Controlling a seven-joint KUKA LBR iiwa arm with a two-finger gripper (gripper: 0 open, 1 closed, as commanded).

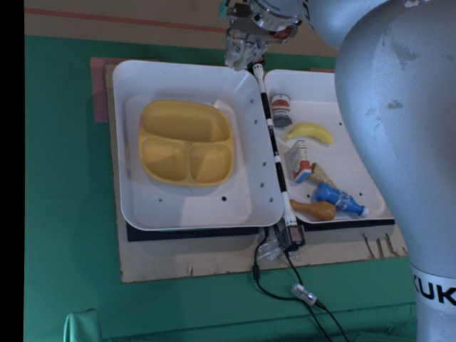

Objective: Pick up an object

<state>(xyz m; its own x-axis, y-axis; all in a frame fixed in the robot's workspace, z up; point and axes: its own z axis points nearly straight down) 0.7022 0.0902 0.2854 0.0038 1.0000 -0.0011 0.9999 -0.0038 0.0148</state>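
The left bin holds 1 yellow divided tray with 3 compartments, lying flat near the bin's middle. Nothing else sits with it, and its broad, shallow shape looks awkward for a 2-finger pinch, so it seems a poor choice for this step.

A black-and-white strip runs along the seam between the 2 bins. Above its far end, near the back rim, hangs the gripper, clear of both bins and carrying nothing. Its fingers point down, but whether they stand apart or together I cannot tell at this size.

The right bin holds the likelier targets. A small can lies nearest the gripper, just beside the strip. A banana lies to its right, apart from the rest. Nearer the front, a red-and-white tube, a blue bottle and a brown drumstick toy crowd together, close or touching.

To do this well, I would judge the banana the best pick: it has free space on both long sides. The arm should travel right and forward, spread the fingers across the banana's narrow width, descend until they straddle it, then close and lift straight. The clustered 3 risk a finger landing on a neighbour.
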